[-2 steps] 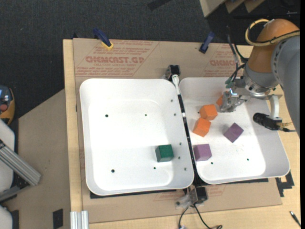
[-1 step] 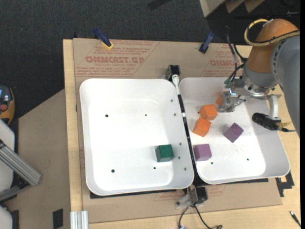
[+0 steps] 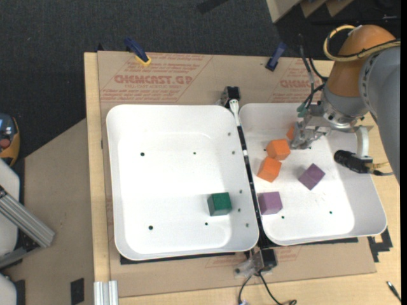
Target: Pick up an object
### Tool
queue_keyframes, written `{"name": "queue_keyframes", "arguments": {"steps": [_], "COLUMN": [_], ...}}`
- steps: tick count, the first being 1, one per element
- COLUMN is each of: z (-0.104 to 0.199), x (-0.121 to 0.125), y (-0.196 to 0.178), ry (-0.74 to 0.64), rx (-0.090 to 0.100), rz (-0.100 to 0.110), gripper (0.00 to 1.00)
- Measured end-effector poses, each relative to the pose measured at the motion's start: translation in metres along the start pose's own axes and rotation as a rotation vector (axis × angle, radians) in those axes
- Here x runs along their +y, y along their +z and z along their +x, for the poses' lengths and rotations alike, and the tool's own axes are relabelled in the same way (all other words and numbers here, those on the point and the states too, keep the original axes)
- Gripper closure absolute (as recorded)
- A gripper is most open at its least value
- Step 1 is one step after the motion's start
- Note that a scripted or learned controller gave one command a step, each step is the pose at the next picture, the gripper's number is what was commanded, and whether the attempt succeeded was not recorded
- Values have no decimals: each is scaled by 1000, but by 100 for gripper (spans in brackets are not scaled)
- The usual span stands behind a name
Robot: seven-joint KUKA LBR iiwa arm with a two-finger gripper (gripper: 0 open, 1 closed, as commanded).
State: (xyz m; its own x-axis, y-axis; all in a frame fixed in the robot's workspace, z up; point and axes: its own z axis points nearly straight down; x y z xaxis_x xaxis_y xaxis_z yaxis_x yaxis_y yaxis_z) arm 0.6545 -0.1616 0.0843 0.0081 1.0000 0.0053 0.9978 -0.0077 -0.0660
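Note:
In the right bin (image 3: 356,218) lie two orange blocks (image 3: 278,149) (image 3: 269,169) and two purple blocks (image 3: 311,176) (image 3: 270,203). A third orange piece (image 3: 291,132) peeks out at the gripper's left side, partly hidden by it. My gripper (image 3: 304,137) hangs low over the upper middle of the right bin, just right of and above the upper orange block. Nothing shows clearly between its tips. A green block (image 3: 219,203) rests in the lower right part of the left bin (image 3: 133,170).
A black divider rail (image 3: 245,164) runs between the two bins. Blue clamps (image 3: 137,51) (image 3: 276,57) hold the brown board at its far edge. The grey arm with its orange band (image 3: 356,56) comes in from the upper right.

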Motion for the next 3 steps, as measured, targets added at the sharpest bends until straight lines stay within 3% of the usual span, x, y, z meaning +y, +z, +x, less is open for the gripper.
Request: {"name": "queue_keyframes", "arguments": {"steps": [1, 2, 3], "z": [9, 26, 94], "x": [2, 2, 7], "y": [1, 1, -109], "ry": [-2, 1, -14], "rx": [-2, -13, -6], "rz": [-15, -18, -80], "gripper": [100, 100, 100]}}
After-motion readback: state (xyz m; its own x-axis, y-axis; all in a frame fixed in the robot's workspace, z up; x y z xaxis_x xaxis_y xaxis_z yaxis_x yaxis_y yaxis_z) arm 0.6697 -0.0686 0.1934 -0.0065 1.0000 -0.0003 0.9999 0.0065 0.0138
